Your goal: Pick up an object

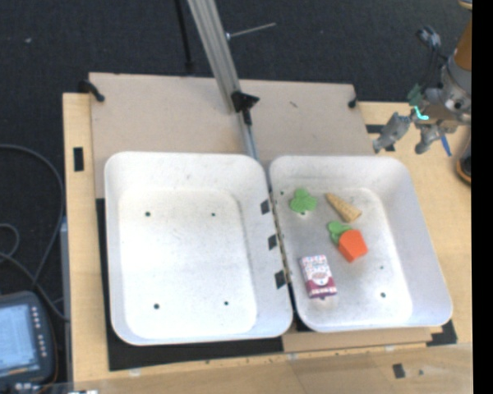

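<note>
I log the tool (408, 131) at the far right, above the tabletop (329, 109) just beyond the right bin (423, 220); its two fingers stand apart, released, with nothing between them.

Right bin, contents, all candidates for the pick:
- green piece (302, 202), soft-edged, clover-like outline, far left of the bin.
- tan cone (343, 207), tapered and ridged, lying on its side just right of the green piece.
- orange block (352, 245), blunt and matte, touching a smaller green bit (338, 230) on its far side.
- small carton (318, 276), printed maroon and white, flat-faced, lying nearest me.

Left bin (115, 220): shallow white plastic, speckled, rounded corners.

Risks as I judge them: the orange block and its green neighbour sit so close that a descent there could catch both or knock one away. The cone is likely to roll or slip out from a pinch. The carton lies flat, so the fingers may skid off its faces. The bin floor looks smooth; pushed items would slide.
</note>
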Motion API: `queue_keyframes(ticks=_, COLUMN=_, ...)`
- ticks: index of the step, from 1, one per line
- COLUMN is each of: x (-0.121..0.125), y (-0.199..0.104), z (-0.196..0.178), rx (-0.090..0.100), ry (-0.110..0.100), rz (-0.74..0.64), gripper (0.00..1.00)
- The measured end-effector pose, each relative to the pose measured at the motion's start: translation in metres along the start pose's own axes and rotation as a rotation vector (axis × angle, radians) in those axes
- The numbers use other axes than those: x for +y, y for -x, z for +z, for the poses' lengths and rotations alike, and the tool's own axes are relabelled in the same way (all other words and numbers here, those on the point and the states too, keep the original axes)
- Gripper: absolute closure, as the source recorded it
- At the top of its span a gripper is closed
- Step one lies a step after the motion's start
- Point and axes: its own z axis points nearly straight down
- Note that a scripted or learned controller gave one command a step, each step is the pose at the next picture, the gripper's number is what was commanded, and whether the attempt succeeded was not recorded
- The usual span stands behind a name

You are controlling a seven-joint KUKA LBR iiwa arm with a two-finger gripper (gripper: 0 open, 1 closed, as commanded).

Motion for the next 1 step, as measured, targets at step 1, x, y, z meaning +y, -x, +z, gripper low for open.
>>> queue_keyframes(ticks=1, x=0.0007, y=0.0002, z=-0.0035, rx=-0.004, ry=0.004, rz=-0.003, gripper=0.00)
